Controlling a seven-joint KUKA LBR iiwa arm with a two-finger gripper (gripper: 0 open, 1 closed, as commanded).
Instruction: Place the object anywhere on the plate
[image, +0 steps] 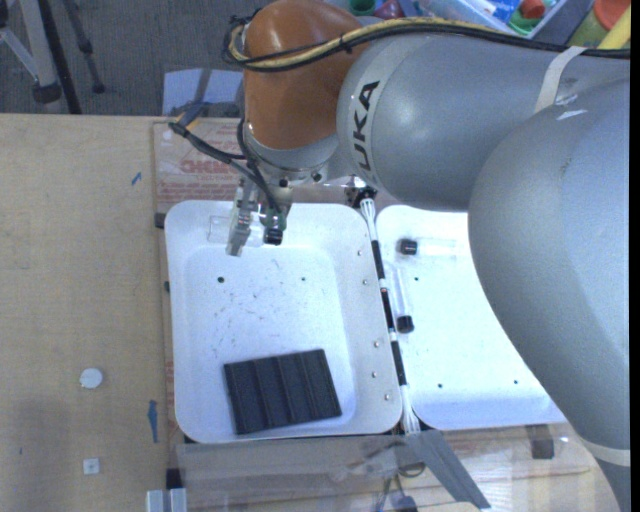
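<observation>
Your dark ribbed object (282, 391) lies flat at the left bin's (190, 300) near end, well apart from the gripper (254, 236), whose fingers hang slightly parted and bare over the far end, the arm (420, 110) reaching across the right bin (470, 390).

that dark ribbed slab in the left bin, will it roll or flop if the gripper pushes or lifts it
The dark ribbed slab lies flat and rectangular, so it would probably slide, not roll. Its straight edges and even ridges suggest it is fairly stiff. Lying low against the left bin floor, it may be awkward for the gripper to pinch.
</observation>
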